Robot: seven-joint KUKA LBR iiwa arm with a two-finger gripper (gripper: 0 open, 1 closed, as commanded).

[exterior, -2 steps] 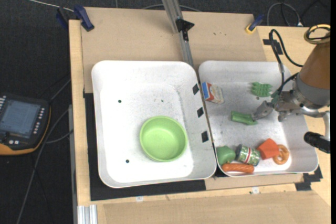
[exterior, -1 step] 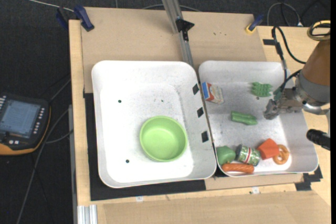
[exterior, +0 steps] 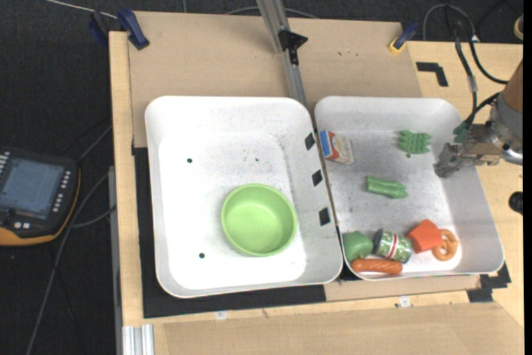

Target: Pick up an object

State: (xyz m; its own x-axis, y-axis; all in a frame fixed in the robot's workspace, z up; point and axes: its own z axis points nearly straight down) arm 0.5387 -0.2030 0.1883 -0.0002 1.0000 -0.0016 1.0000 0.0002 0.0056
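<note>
My gripper [exterior: 447, 163] hangs over the right edge of the right bin [exterior: 474, 216], with the arm coming in from the right. Nothing shows between its tips. Just to its left lies a small green toy [exterior: 414, 141]. A green block [exterior: 386, 188] lies mid-bin, and a red and white carton [exterior: 337, 147] sits near the bin's left wall. Along the front wall lie a green piece [exterior: 357, 245], a small can [exterior: 392, 245], an orange toy [exterior: 432, 239] and a red sausage-shaped item [exterior: 378, 266].
The left bin [exterior: 179, 179] holds a light green bowl [exterior: 258, 219] near its front right. A metal pole [exterior: 270, 0] slants down to the gap between the bins. Cables run along the bench on the right.
</note>
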